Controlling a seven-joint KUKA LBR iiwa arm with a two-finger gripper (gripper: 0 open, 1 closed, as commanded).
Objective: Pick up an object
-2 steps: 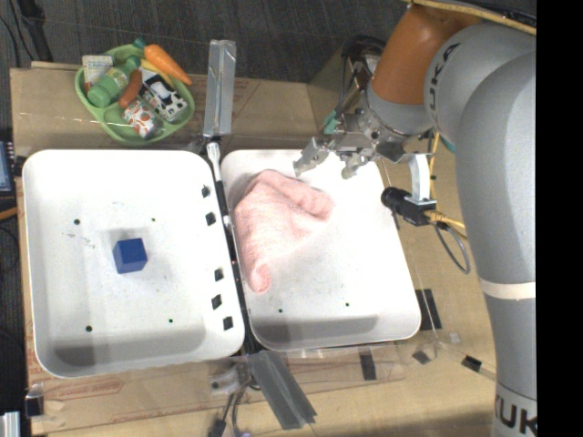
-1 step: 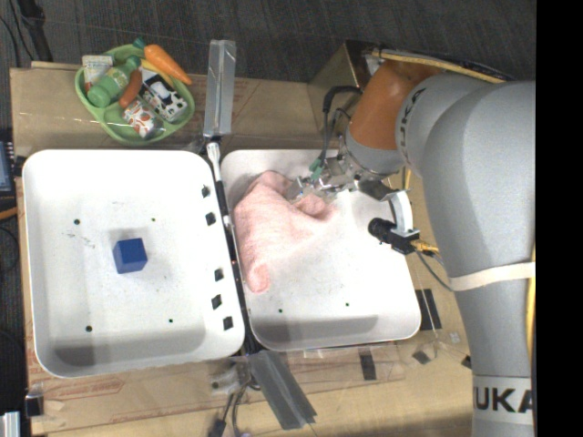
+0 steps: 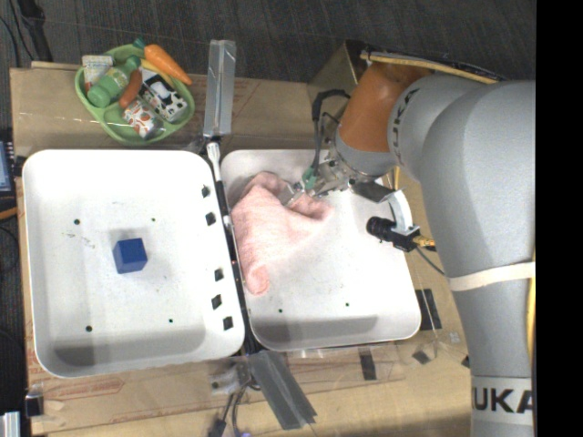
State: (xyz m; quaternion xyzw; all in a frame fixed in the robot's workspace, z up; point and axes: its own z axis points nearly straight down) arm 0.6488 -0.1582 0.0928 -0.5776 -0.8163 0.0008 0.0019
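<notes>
at right bin's top, fingers (image 3: pixel 305 189) touch pink cloth (image 3: pixel 273 230); grip unclear, cannot tell.

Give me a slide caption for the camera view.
KUKA arm's gripper at the pink cloth in the right bin; blue cube in the left bin, green bowl of toy food behind.

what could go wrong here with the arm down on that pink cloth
1. The gripper sits at the top edge of the pink cloth, so a pinch may catch only a fold and slip off as it lifts.
2. The cloth lies against the wall by the left bin; a lift could drag it over that divider.
3. The blue cube lies far from the gripper, so a failed try means a long move.
</notes>
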